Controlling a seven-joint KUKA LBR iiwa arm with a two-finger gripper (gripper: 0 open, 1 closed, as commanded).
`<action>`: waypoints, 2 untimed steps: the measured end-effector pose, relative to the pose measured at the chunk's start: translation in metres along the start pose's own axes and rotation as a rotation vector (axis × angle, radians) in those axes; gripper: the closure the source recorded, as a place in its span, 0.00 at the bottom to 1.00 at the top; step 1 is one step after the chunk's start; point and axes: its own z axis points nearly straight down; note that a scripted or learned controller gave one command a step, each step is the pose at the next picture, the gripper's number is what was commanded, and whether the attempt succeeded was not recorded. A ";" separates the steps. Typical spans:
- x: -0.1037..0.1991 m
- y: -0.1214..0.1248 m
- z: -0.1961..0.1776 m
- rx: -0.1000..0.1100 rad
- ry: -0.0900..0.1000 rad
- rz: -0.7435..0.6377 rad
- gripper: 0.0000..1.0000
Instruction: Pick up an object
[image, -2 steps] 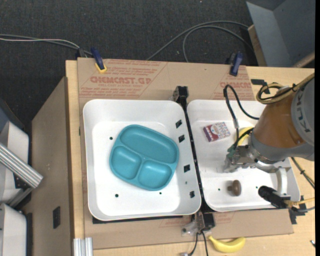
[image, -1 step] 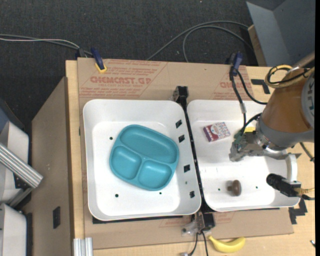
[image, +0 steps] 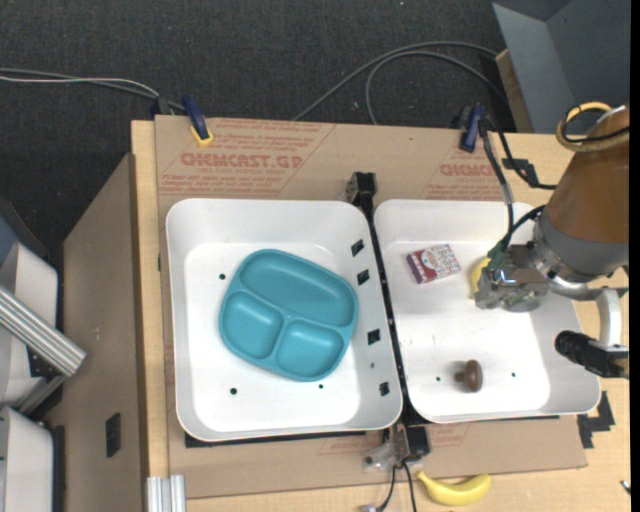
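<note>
From my seat, the pincer (image: 505, 282) hangs low in the right bin (image: 530, 400), toward its right side, under the grey wrist and orange band of the arm (image: 590, 200). I cannot tell how wide it stands or whether anything is in it; the wrist hides that end, and there is a hint of yellow beside it I cannot identify.

The candidates: a small red-and-white carton (image: 433, 263) lying flat just left of the pincer, near but apart from it, and a brown lump (image: 469, 374) nearer the bin's front edge, well apart. The blue tray (image: 288, 314) sits in the left bin (image: 200, 300).

My worries: the carton lies flat, so the pincer may slide over it or nudge it toward the divider rather than catch it. The lump looks round and could roll off. The pincer is also close to the right wall, so a clumsy descent might strike the bin instead.
</note>
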 end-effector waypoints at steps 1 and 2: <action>0.000 0.001 -0.036 0.000 0.000 0.000 1.00; 0.055 0.002 -0.040 0.004 0.003 -0.005 1.00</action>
